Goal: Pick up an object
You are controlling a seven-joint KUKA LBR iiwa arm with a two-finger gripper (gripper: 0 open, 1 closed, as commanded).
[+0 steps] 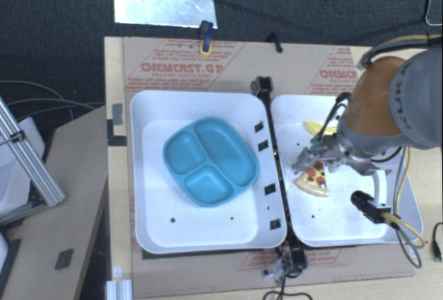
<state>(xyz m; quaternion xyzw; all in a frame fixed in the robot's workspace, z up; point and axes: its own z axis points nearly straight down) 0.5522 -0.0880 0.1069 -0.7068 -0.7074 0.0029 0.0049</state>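
**My gripper low over a pizza slice toy in the right bin**

Seen from above: my grey arm with its orange band reaches in from the right, and my gripper [309, 159] sits low in the right bin [346, 226]. Whether it is spread or pressed together I cannot tell, as the wrist hides the tips. Just below and slightly right of my gripper lies a pizza slice toy [313, 181], flat on the bin floor, so close it may be touching. Just above and to the right a yellow object [317, 128] peeks out from under my arm. Well to the left, in the left bin [149, 222], rests a blue divided plate [210, 161].

To grasp well, I judge I should centre over the slice, straddle its narrow width, press down to the floor and close firmly, since a flat piece slips easily
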